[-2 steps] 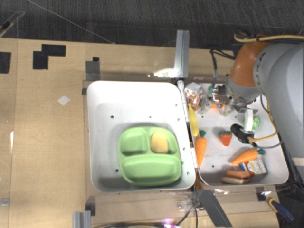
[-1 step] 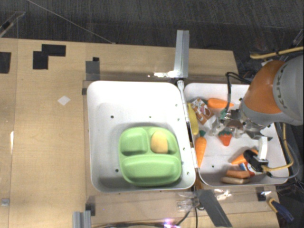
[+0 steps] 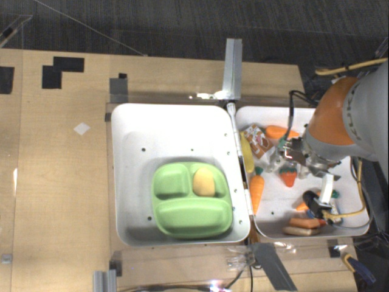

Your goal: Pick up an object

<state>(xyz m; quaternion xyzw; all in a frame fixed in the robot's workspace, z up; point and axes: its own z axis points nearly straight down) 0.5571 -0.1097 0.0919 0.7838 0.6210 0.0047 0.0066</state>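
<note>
Grey tool over red toy.

arm cut off at right edge; gripper fingers obscured

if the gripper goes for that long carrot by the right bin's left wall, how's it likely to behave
The carrot looks like a stiff, tapered toy, so it probably keeps its shape. Its rounded body may roll or slip sideways if pinched off-centre. Lying close to the right bin wall, it could leave little finger room.
</note>
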